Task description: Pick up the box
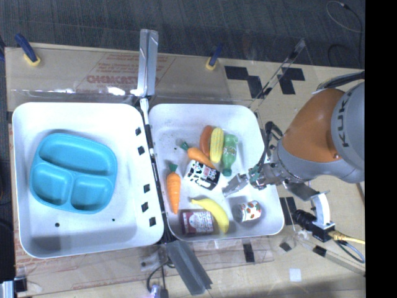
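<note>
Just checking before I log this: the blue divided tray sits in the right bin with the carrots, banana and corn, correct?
Not quite. The camera view shows the blue divided tray in the left bin. The carrots, banana and corn are in the right bin.

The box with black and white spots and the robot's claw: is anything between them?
In the camera view, just bare white bin floor lies between the gripper and the box; they sit close together.
</note>
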`<state>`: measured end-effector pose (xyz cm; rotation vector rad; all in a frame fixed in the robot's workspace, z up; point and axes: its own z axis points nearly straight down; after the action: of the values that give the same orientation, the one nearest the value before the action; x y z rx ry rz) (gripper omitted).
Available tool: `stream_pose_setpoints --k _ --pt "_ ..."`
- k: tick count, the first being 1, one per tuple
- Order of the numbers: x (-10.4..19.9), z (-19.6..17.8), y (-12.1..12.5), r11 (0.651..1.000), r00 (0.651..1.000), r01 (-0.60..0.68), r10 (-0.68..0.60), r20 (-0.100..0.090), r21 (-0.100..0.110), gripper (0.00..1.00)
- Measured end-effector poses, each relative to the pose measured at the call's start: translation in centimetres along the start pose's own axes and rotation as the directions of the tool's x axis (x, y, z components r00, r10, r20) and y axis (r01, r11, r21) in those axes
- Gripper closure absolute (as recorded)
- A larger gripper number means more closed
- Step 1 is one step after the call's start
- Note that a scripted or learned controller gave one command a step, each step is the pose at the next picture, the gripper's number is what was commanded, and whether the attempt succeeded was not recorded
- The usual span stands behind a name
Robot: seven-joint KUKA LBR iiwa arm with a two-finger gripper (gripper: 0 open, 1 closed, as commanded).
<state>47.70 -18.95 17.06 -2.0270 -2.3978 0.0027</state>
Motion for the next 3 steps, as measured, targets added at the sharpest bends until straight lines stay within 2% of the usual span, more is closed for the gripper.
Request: stream_pose_setpoints --k 1,2,3 --pt "8.5 8.2 1.4 1.000 1.000 -0.018 0.018 0.001 0.000 0.00" --pt "0.2 0.5 0.0 0.978 0.978 0.211 -0.211 0.002 -0.001 0.00" --pt "9.6 -10.8 1.8 0.935 0.935 0.356 -0.356 0.002 -0.001 0.00"
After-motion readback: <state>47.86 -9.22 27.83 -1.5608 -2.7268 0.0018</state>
